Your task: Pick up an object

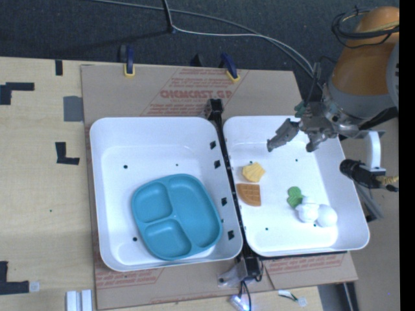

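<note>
Still in the approach step: gripper [293,139] above the far part of the right bin [350,238], fingers spread apart with nothing between them. Possible targets all on that bin's floor, nearer the camera: yellow piece [253,172] just beside brown piece [249,194] at the bin's left side, green piece [295,195] touching the white lump [316,214] further right. Next, probably, choose one piece, move over it, go down with the fingers on both sides of it, then close.
</note>
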